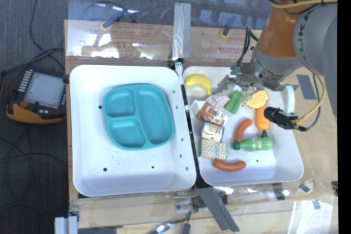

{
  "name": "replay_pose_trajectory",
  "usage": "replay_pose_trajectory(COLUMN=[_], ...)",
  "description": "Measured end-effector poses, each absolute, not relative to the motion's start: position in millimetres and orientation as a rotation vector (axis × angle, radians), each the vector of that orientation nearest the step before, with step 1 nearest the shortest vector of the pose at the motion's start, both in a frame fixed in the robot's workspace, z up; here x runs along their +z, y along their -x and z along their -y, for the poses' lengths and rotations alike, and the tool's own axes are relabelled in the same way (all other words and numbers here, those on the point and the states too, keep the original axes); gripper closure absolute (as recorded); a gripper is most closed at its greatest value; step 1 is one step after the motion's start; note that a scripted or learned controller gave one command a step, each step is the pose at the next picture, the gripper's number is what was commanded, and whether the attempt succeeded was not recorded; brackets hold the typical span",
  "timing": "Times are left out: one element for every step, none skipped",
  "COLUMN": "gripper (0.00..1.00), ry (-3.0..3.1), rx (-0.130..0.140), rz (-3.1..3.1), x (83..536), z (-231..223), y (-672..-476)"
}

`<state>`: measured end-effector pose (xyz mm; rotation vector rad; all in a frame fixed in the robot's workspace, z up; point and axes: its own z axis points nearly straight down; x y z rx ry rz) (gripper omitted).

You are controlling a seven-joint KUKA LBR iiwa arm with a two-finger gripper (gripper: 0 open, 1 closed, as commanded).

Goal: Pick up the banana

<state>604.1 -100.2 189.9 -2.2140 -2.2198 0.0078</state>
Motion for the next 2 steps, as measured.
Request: replay_pose_trajectory(gripper=[0.0,0.0], ry=[2.312,2.601], rx=[0.006,0.013], rz=[2.124,1.758], x=[91.2,168.4], z=[97.2,125.2], y=[-632.7,-667.9])
